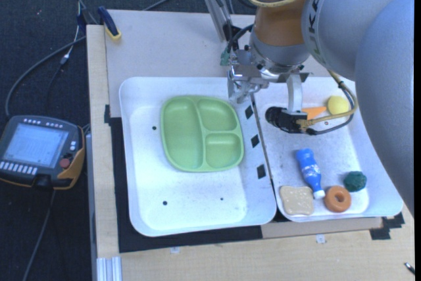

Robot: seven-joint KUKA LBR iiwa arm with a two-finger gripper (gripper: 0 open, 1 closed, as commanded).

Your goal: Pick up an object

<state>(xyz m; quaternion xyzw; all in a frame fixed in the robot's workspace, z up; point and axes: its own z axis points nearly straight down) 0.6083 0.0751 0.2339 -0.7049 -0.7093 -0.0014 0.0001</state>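
End effector [247,90] hung over divider between bins; whether spread or pressed together could not be told. Nothing seen in its grip. Nearest candidates in right bin [371,154]: carrot [316,112], lemon [338,104], bottle [308,171]. Best: centre over one, descend straight.

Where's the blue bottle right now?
The blue bottle lies in the right bin, toward its front, just above the bread slice and left of the donut.
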